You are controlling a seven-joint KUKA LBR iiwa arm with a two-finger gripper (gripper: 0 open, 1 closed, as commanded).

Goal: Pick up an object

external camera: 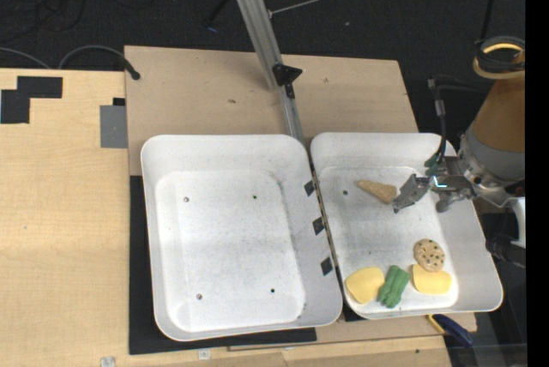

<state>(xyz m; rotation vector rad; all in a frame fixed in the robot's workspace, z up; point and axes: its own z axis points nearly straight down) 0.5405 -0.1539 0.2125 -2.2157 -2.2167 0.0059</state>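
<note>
A: Camera view is looking down on two white bins sitting side by side on the table [214,91]. What is lying in them?

B: The left bin [163,159] is showing just its speckled floor. The right bin [343,147] is carrying a tan wedge [376,189] near its middle, and along its near edge a round brown cookie [428,254], a yellow piece [364,284], a green piece [394,285] and another yellow piece [431,280].

A: And the gripper?

B: The gripper [410,194] is reaching in from the right, hanging just beside the tan wedge, at its right end. I cannot tell whether it is touching the wedge, nor whether it is parted or clenched. The cookie is lying nearer the camera, apart from it.
</note>
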